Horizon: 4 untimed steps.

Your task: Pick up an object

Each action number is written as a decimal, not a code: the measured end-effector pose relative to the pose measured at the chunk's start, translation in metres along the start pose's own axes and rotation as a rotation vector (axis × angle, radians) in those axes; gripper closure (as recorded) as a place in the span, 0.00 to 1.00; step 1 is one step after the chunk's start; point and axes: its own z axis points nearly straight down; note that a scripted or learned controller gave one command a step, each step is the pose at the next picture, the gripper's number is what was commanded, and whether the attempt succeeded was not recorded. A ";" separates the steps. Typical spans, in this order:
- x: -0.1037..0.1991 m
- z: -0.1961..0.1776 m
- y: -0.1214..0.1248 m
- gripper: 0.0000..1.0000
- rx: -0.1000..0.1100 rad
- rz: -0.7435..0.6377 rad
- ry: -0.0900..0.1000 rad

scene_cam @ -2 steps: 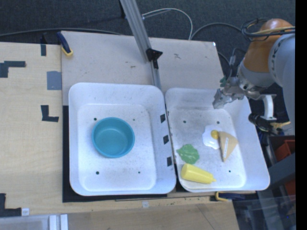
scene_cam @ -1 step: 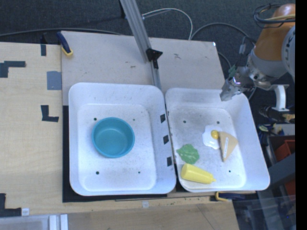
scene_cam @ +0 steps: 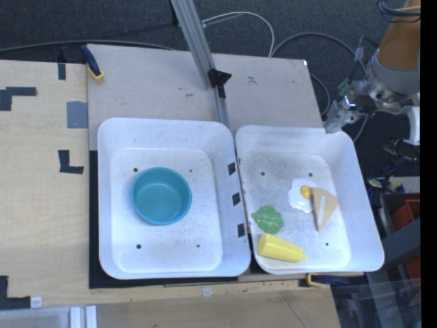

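Hand [scene_cam: 336, 118]: at the 2 o'clock corner of the view, just off the far right corner of the right bin, over the bench edge. Pale metal, small and blurred; whether it is open or closed cannot be told, and nothing shows in it.
Arm [scene_cam: 399, 46]: grey wrist with an orange band above it, at the right edge near 2 o'clock.
Right bin [scene_cam: 362, 183]: shallow white plastic tray with rounded corners, its floor scuffed and speckled grey. It holds four small things, all in its near half.
Fried egg toy [scene_cam: 300, 195]: flat, white with a yellow yolk, near the bin's centre.
Wedge [scene_cam: 323, 207]: tan, triangular, smooth, touching the egg at its 4 o'clock side.
Green leaf [scene_cam: 268, 218]: crinkled, flat, at 8 o'clock from the egg.
Yellow piece [scene_cam: 279, 249]: smooth, tapered, lying on its side just beside the leaf at its 5 o'clock.
Left bin [scene_cam: 113, 183]: same white tray, edge to edge with the right one.
Blue bowl [scene_cam: 161, 195]: round, smooth plastic, upright, near the left bin's centre.
Bench [scene_cam: 150, 80]: pale, matt board under both bins.
Metal post [scene_cam: 194, 29]: grey bar slanting from 12 o'clock down to the seam between the bins.
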 end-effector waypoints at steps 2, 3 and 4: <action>0.042 -0.030 -0.009 1.00 0.006 -0.002 0.002; 0.088 -0.021 -0.028 1.00 0.008 -0.002 0.003; 0.140 -0.023 -0.034 1.00 0.006 -0.004 0.003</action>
